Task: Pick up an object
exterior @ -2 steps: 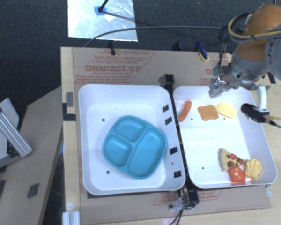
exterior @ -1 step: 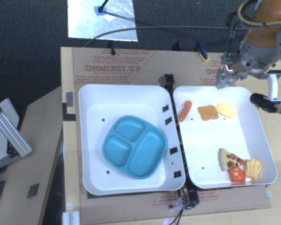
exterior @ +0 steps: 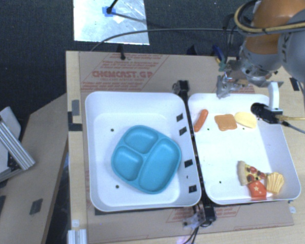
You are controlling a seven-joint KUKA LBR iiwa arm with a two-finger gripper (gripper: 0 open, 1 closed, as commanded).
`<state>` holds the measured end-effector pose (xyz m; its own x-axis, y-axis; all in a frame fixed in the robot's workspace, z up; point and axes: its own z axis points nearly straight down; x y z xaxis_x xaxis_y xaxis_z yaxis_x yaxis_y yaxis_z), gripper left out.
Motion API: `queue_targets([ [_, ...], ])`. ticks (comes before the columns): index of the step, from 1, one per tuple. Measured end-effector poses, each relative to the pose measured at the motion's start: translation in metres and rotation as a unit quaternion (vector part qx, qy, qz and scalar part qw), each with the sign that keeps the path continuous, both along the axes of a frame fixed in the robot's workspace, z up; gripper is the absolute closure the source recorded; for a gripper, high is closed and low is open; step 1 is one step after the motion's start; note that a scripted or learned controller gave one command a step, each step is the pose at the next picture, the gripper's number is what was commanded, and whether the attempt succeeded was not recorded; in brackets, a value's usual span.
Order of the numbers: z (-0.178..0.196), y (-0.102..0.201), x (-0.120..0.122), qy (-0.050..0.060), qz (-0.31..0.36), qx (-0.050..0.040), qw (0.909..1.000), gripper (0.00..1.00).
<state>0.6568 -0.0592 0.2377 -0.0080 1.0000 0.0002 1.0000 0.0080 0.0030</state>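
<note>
My gripper (exterior: 224, 90) hangs over the far edge of the right bin (exterior: 282, 151), its fingers pointing down with nothing seen between them. Just in front of it lie an orange sausage-shaped piece (exterior: 201, 120), a flat orange square (exterior: 225, 122) and a pale yellow piece (exterior: 245, 119). At the bin's near right corner sit a pizza slice (exterior: 248, 172), a red piece (exterior: 257, 189) and a ridged yellow shell-like piece (exterior: 275, 182).
The left bin (exterior: 99, 136) holds a blue three-compartment tray (exterior: 145, 158). A black divider with clips (exterior: 188, 136) runs between the bins. A shiny foil sheet (exterior: 111, 14) lies beyond the bench. An aluminium frame (exterior: 7, 141) stands at the left.
</note>
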Motion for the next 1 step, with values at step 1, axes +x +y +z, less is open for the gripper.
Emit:
queue_targets([
  [1, -0.0115, 0.0585, -0.0019, 0.0, 0.001, 0.001, 1.0, 1.0],
])
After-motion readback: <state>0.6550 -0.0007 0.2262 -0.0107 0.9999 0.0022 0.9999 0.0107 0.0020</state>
